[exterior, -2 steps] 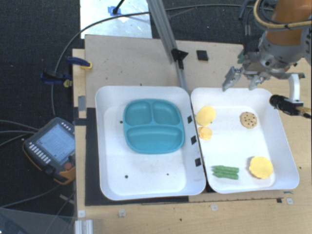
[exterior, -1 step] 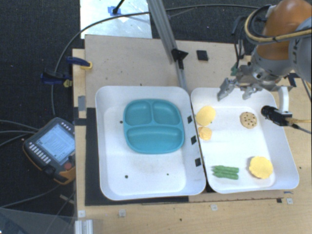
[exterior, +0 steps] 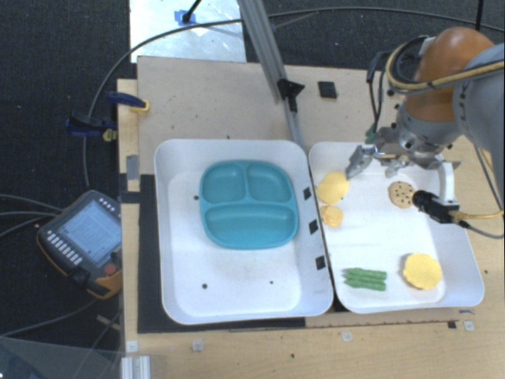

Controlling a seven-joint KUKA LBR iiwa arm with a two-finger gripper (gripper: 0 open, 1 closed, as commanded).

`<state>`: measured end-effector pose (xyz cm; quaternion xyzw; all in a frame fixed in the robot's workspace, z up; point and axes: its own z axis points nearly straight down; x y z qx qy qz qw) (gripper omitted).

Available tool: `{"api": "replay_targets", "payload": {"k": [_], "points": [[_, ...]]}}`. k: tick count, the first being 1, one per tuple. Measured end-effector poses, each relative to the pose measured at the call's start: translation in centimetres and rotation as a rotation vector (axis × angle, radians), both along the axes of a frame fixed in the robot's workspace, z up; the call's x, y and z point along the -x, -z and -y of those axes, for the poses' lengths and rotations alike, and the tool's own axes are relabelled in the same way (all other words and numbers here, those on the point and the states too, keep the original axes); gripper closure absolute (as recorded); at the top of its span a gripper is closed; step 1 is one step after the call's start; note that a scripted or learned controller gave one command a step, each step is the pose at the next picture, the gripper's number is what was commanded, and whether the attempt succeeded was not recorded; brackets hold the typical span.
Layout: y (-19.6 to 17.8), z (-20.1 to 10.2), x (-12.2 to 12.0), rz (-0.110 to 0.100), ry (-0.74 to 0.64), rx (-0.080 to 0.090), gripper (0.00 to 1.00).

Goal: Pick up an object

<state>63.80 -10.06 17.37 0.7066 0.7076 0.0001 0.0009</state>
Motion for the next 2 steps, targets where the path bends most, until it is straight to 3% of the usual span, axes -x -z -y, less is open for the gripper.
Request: {"api": "replay_targets", "payload": {"k": [1, 2], "points": [[5.7, -0.6, -0.4, 0.001, -0.004, 0.000, 0.00], [4.6, -0.6, -0.4, 0.003, -0.003, -0.001, 1.00]]}}
